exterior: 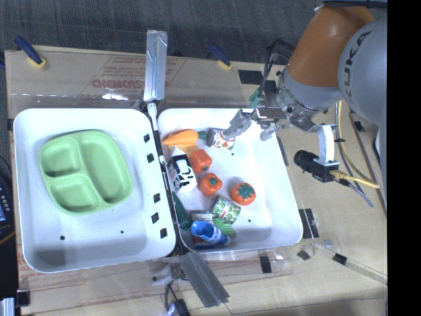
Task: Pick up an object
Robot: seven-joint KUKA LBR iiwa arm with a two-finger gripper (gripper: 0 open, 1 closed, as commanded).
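Contents, right bin (289, 203), nearest first: blue toy (209, 234) at the near wall, with a green-and-white printed can (226, 209) just behind it. Mid-bin: tomato-like piece (243, 193) right, round orange-red piece (210, 184) beside it, black-and-white item (182, 174) against the left wall, small orange block (200, 159) behind. Far end: orange carrot-like piece (181, 137), and a small pale object with red marks (225, 141) just right of it.

Left bin (26, 242): green divided plate (84, 170).

Gripper (233, 129): lowered at the far end of the right bin, tips at the small pale object; whether the fingers are parted or clamped on it cannot be told.

Handling note, as judgement: that pale object looks the likeliest target. It lies close to the carrot-like piece, so a straight descent centred on it, closing fully before lifting, should avoid nudging the neighbour.
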